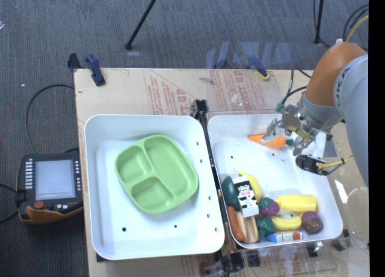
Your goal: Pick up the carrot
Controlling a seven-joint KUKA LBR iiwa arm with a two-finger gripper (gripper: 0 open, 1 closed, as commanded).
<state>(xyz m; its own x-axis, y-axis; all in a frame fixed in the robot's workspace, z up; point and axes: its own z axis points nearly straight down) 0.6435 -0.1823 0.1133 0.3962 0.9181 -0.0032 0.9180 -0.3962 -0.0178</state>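
Note:
The carrot (272,141), orange with a pointed tip toward the left, is at the back of the right bin (218,126), just under the gripper. My gripper (281,138) comes in from the right and reaches down over it. Its fingers sit on either side of the carrot's thick end and look closed on it. I cannot tell whether the carrot touches the bin floor or hangs just above it.
A green divided plate (156,173) lies in the left bin (96,209). At the front of the right bin are piled a banana (254,184), a black-and-white carton (245,196), a dark green vegetable (229,190), purple grapes (269,206), yellow pieces (296,202) and others.

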